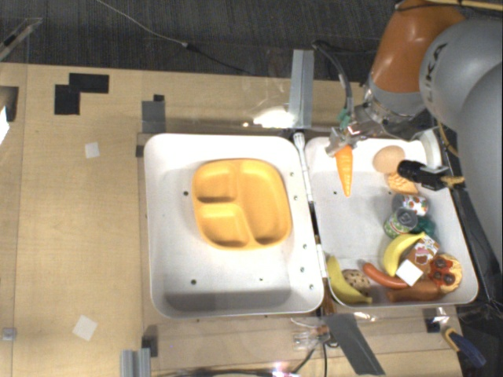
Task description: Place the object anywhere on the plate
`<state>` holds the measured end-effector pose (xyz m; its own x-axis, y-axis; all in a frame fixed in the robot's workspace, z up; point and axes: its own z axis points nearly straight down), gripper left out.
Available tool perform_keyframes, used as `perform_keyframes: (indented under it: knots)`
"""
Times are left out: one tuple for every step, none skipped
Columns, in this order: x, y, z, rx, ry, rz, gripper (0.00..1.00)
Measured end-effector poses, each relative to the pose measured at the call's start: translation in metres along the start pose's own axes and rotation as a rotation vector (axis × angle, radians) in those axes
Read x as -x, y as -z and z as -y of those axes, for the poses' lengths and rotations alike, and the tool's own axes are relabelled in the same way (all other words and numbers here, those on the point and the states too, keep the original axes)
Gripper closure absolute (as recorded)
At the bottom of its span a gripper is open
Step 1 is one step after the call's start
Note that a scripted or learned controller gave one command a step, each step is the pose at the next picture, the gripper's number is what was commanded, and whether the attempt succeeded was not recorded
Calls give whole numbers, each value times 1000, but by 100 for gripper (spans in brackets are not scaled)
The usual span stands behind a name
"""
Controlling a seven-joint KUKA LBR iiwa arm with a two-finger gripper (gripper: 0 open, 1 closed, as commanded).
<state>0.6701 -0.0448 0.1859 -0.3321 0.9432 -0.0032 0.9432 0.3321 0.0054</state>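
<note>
- I see the bench (71,234) as the biggest surface: flat pale wood grain, with black block-shaped markings toward 10 o'clock and small pale square tags scattered on it.
- The arm (448,61) comes in from 2 o'clock, smooth rounded grey casing with a glossy orange band above the wrist.
- The left bin (165,281) is a shallow white tray with rounded corners and a matte plastic look, small dark holes dotted along its floor.
- The right bin (338,234) is the same white shape, touching the left one along their shared edge.
- The plate (240,203) sits near the middle of the left bin: yellow, smooth, a rounded square moulded into three sunken compartments.
- The carrot (345,170) is a smooth orange cone, point toward 6 o'clock, its broad top clamped between the fingers of the gripper (343,141) over the right bin's 11 o'clock corner, well apart from the plate.
- A heap of toy food (409,258) fills the right bin from 3 to 6 o'clock: a curved yellow banana, a red sausage shape, a round tin, a pale egg-like oval, a speckled cookie.
</note>
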Motion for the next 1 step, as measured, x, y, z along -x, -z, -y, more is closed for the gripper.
perform_keyframes:
  knots:
    - [-61, 0, -21, 1, 256, -2, 100]
